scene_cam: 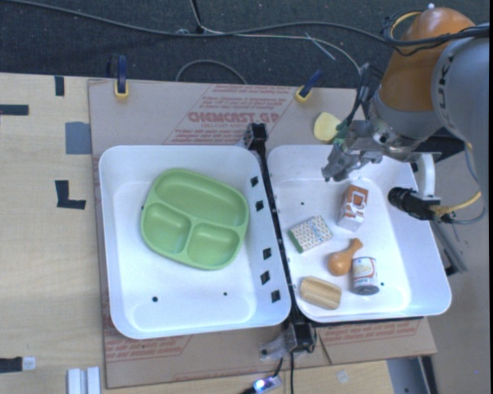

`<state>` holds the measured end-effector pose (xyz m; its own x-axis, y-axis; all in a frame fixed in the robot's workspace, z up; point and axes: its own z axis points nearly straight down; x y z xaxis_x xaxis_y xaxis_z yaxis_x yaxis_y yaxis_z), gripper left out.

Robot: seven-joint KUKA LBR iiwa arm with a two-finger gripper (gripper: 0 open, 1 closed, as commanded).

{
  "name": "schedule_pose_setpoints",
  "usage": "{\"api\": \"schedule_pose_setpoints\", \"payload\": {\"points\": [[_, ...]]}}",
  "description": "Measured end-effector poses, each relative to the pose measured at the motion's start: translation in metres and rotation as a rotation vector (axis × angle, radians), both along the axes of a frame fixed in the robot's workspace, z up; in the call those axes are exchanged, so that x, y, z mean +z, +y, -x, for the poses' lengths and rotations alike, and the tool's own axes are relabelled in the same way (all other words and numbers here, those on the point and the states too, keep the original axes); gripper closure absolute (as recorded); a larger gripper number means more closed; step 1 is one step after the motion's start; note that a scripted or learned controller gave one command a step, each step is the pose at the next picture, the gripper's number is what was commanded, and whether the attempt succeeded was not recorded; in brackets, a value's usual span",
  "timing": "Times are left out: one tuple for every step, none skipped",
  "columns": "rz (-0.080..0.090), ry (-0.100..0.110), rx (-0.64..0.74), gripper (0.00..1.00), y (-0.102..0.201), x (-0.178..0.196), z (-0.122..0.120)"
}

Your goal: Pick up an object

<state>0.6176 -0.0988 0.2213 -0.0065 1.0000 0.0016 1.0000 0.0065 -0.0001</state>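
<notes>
Upright carton (pixel 354 205) below gripper (pixel 338 169)

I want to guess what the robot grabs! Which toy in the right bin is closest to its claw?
The small orange-and-white carton is closest, just below the gripper. The checkered packet, orange drumstick, small can and bread roll lie farther down.

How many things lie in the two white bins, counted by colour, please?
Green: 1, the divided tray in the left bin.
Orange or tan: 3, the carton, the gourd-shaped toy, the bread roll.
Patterned or grey: 2, the checked block, the can.
Total: 6.
</notes>
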Motion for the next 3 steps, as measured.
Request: {"api": "schedule_pose_setpoints", "payload": {"points": [[0.001, 0.002, -0.001, 1.0, 0.047, -0.007, 0.006], [0.001, 0.003, 0.0, 1.0, 0.106, -0.014, 0.003], [0.0, 0.002, 0.001, 1.0, 0.163, -0.017, -0.002]]}}
